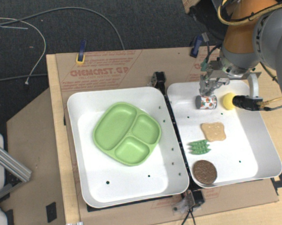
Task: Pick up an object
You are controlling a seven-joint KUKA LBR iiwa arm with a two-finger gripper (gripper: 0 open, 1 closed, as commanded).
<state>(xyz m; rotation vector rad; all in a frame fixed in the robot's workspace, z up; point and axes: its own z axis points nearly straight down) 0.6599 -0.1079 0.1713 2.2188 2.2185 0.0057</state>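
A small can-like object [206,101], pale with red marks, lies on its side near the far end of the right bin [259,147], close to that bin's left wall. The end effector [208,87] hangs directly over it, at or just above its top; whether it is wide, narrow or gripping cannot be told from this slant. Nearer the camera in the same bin lie a tan slice of toast [213,131], then a green pea pod [199,147] just beside it, and a round brown patty [204,171] in the near left corner, all apart from the can. The left bin [88,178] holds a green divided plate [127,133], turned at an angle near its middle. Both bins sit side by side on the desk [59,115], which is covered in brown cardboard.
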